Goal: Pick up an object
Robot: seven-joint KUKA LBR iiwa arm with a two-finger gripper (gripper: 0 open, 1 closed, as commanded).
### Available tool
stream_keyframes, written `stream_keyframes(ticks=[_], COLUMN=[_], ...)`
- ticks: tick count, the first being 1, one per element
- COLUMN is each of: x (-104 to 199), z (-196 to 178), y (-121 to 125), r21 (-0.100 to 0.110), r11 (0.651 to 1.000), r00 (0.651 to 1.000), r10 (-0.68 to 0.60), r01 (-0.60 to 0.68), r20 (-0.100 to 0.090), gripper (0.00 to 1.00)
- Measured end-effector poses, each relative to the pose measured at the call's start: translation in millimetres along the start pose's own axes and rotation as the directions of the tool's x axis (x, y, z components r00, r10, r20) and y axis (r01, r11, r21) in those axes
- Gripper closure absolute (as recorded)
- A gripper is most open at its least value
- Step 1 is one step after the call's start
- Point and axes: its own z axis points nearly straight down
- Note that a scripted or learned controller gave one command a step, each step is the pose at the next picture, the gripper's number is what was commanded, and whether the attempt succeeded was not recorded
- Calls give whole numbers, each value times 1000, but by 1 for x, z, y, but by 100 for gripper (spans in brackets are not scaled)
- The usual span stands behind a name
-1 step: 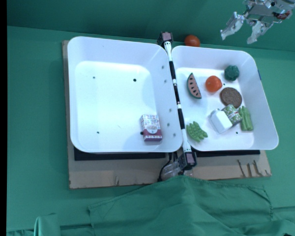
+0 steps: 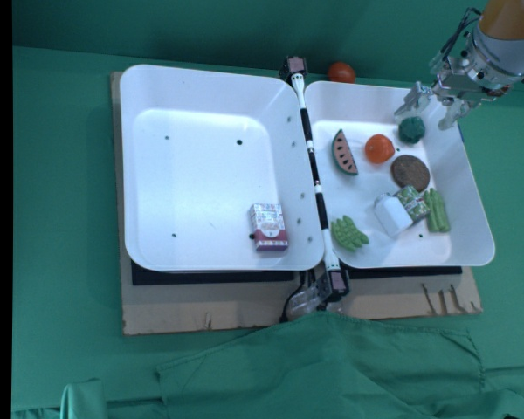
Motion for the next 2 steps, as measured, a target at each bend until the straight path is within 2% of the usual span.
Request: stream_keyframes(ticks=[1,2], x=[29,71], z=[98,102], y=[16,11], r21=[-1,-21], r11=[1000,1000], r00=[1000,1000], r10=[-8,-8], r01=[8,9], r20=[-2,6], gripper=[0,0])
